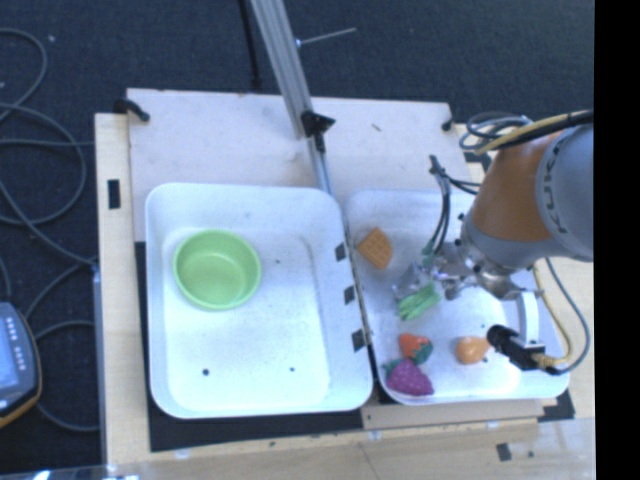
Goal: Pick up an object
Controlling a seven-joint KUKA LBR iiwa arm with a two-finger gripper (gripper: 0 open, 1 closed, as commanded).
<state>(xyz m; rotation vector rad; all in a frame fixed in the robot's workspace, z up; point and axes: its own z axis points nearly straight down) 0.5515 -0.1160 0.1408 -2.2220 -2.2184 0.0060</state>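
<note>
The green leafy piece [418,301] lies in the middle of the right bin [395,208], soft-looking, flat and ragged at the edges, right under my gripper [436,278]. I cannot tell whether I grip it or merely touch it. Being so thin, it may well slip out or stay flat on the floor as I rise. The orange block [376,248] sits near, the strawberry [414,347], grapes [409,377] and orange fruit [471,349] nearer the front wall; the green bowl [217,268] rests in the left bin [240,388].
</note>
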